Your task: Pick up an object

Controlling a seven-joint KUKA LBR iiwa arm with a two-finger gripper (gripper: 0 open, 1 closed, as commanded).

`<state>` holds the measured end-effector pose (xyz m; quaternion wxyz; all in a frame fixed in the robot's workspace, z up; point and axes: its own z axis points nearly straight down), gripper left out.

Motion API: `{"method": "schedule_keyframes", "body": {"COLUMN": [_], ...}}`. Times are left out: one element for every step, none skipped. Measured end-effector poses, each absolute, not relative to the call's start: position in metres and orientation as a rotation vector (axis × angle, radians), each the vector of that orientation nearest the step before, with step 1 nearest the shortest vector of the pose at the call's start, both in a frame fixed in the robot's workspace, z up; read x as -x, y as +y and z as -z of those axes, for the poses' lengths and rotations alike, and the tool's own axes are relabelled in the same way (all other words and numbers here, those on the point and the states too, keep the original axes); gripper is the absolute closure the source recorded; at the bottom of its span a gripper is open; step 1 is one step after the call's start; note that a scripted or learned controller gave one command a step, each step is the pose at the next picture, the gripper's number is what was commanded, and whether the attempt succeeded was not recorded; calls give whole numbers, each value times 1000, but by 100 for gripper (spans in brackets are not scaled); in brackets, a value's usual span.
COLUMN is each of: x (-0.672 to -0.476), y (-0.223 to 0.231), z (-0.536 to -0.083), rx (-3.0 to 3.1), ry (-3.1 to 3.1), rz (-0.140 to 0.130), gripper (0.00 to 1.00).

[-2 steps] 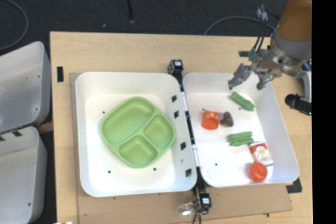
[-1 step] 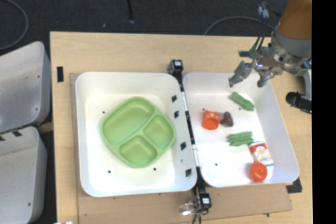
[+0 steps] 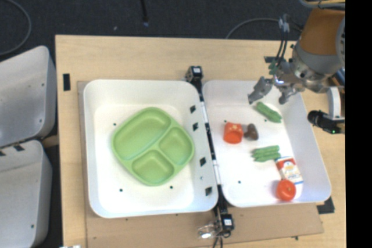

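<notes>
A: Status on the pick?

B: Nothing lifted yet, whole grab left. Gripper [image 3: 273,92] hangs spread wide, fingers apart, nothing between them.

A: Closest obj?

B: Green pickle [image 3: 268,111], just below the hand, flat on right bin [image 3: 311,142] floor, not touching. Further below: orange cup [image 3: 233,133], brown lump [image 3: 251,132], green pods [image 3: 265,153]. Divided plate [image 3: 152,146] sits far off in left bin [image 3: 99,183].

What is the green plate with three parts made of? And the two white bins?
The green plate looks like molded plastic: one even light green, smooth, with soft rounded dividers and a dull sheen. The left bin and right bin also look like plastic, or maybe coated foam: plain white, matte, with rounded corners and shallow walls. The view cannot settle it for sure.
</notes>
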<state>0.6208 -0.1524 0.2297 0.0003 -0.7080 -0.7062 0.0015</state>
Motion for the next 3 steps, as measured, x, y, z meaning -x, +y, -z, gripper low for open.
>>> {"method": "schedule_keyframes", "body": {"x": [-621, -618, -620], "y": [-145, -137, -139], "z": [-170, -114, -129], "rx": [2222, 2227, 2233], "ry": [-2218, -2218, -2219], "rz": [-5, 0, 7], "gripper": [0, 0, 100]}}
